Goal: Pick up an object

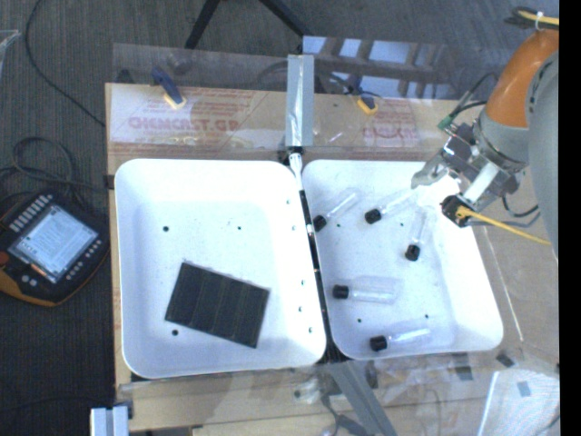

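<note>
Right bin (486,321), nearest row: one clear tube with a black cap (398,340), lying flat close to the front wall, cap pointing left. Just behind it, a second capped tube (363,290) lying flat, cap also to the left. Left bin (136,243): one flat black ribbed panel (218,303), lying at a slant in the front half of the floor. Right bin, middle: a third tube (416,236) lying nearly lengthwise to the view, cap toward the front. Right bin, rear: a fourth tube (392,206) and a fifth tube (332,211), both slanted, apart from one another, caps at their lower-left ends. Gripper (454,191): above the rear right corner of the right bin, with nothing seen between its fingers; whether they stand apart or together cannot be told. Beyond the bins: a handheld control pendant (50,243) on the floor to the left.
</note>
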Motion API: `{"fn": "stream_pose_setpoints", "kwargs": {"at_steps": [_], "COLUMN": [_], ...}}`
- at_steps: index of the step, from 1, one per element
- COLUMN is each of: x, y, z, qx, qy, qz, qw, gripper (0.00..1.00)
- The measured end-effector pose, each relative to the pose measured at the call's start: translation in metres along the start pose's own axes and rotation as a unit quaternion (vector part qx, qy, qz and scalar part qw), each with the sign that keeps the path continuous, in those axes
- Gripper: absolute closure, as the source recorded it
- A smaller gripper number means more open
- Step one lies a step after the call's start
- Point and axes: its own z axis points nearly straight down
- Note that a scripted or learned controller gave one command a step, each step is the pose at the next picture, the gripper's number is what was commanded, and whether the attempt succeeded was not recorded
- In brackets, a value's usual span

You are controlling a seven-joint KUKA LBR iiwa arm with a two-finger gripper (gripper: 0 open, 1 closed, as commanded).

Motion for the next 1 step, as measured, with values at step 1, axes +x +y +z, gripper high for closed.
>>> {"fn": "stream_pose_setpoints", "kwargs": {"at_steps": [1], "x": [0.0324], "y": [-0.0388], "z": [-0.0089], "qx": [0.001], "qy": [0.0], "qz": [-0.026], "qw": [0.9997], "gripper": [0.0]}}
